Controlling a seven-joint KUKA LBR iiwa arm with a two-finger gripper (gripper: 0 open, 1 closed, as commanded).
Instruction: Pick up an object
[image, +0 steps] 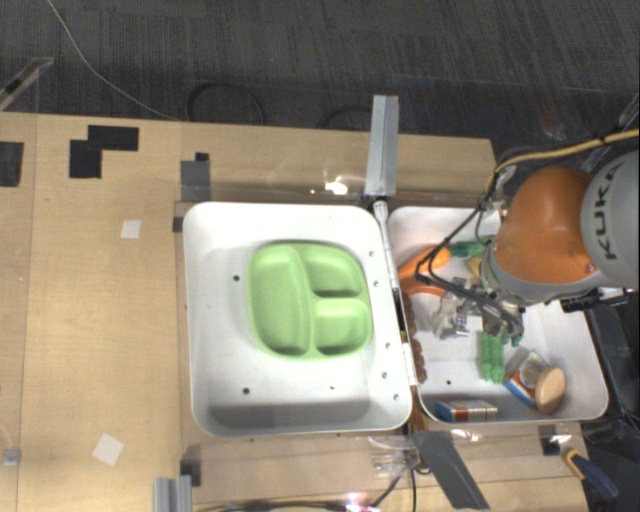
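We're down over the right-hand shallow white bin (597, 395), the grey arm with its orange band (540, 235) reaching in from the right and hanging low above the clutter, which looks to us like a descent onto a candidate rather than a carry. The two-finger gripper (470, 315) sits under the wrist, a tangle of metal parts and cables, and we cannot tell whether it is spread or closed, nor whether anything is caught in it. What we'd pick from is all here: a green plastic piece (491, 358) lies just below and right of the tool, close enough that we judge it the likeliest target; an orange curved item (413, 268) lies near the bin's left wall, partly under the arm's cabling; a tan rounded block (549, 388) rests toward the lower right beside a small blue-and-red object (520, 385); and a flat red-white-and-blue tube or marker (468, 410) lies along the bottom wall. These things crowd one another, so a neighbour could be nudged on the approach. Over in the left-hand white bin (220, 320) a light green divided plastic tray (305, 298) lies alone in the middle, well apart from the arm. The grey metal divider post (381, 150) stands between the bins at the top.
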